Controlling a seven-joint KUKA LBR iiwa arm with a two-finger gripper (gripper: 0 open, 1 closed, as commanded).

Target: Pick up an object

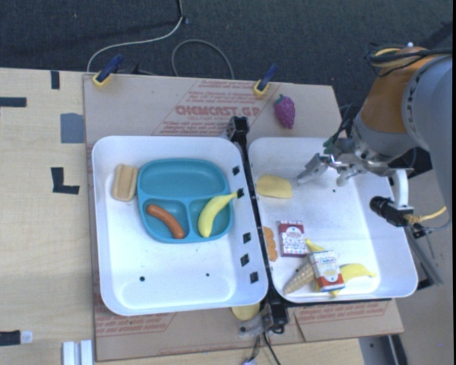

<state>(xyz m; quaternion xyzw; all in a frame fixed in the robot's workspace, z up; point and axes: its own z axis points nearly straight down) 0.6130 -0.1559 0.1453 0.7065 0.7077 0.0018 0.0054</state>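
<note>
The left bin [114, 280] holds a bun [124, 182] beside a blue tray [184, 173] carrying a sausage [166, 221] and a banana [213, 213]. In the right bin [380, 280] lie a yellow piece [274, 187], a red carton [292, 238], a cone [299, 279], a small box [327, 270] and a second banana [356, 271]. The gripper [330, 168] hangs over that bin's upper part, fingers spread, nothing between them. Grapes [285, 111] rest on the bench behind.

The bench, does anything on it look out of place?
Yes: a purple grape bunch lies on the cardboard outside both bins, behind the right bin. A yellow item also sits outside, at the front edge between the bins.
</note>
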